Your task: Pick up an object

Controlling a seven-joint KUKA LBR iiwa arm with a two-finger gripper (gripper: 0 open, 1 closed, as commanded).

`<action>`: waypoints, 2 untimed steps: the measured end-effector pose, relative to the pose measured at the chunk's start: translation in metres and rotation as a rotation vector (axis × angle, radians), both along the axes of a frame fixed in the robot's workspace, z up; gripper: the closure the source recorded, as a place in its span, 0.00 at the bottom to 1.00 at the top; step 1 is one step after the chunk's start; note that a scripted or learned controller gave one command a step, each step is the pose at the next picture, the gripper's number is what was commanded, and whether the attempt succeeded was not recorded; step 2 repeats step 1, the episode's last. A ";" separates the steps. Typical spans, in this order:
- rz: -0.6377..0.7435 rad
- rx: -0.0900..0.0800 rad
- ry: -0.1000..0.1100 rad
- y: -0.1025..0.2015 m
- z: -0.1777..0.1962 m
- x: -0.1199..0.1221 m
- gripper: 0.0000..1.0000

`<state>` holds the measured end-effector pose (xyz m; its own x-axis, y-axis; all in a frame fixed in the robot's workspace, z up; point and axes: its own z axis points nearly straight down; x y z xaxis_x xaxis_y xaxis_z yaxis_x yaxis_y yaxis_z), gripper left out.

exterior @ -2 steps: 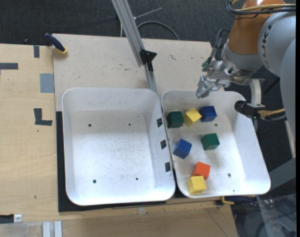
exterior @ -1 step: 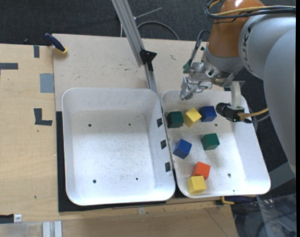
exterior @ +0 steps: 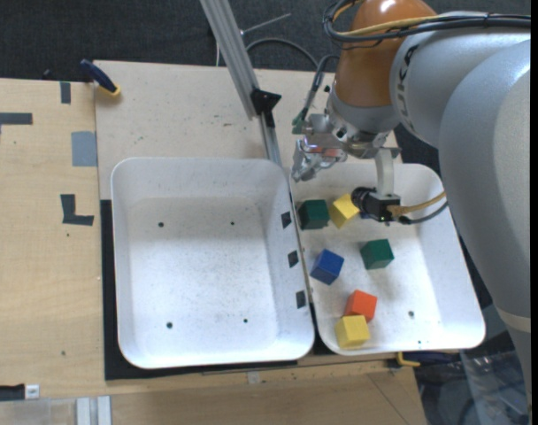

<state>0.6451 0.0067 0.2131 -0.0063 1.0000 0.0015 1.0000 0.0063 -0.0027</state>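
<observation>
Green cube (exterior: 314, 213) just below the fingers (exterior: 304, 168).

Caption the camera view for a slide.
KUKA arm's gripper poised over the right bin of six coloured blocks, above a dark green block.

Robot lab: taped bench (exterior: 39, 237), two bins (exterior: 198, 184).

No readable text, labels, brands or numbers showing anywhere. Scanning worktop (exterior: 180, 104), both white bins (exterior: 127, 264), coloured blocks (exterior: 350, 330) and arm housing (exterior: 481, 87): finding plain, unmarked surfaces. Grey tape patches (exterior: 83, 149) on worktop carrying no lettering.
</observation>
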 end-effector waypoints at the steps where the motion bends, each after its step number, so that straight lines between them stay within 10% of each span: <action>1: 0.000 0.000 -0.001 0.054 -0.005 0.000 1.00; 2: 0.000 0.000 -0.001 0.054 -0.005 0.000 1.00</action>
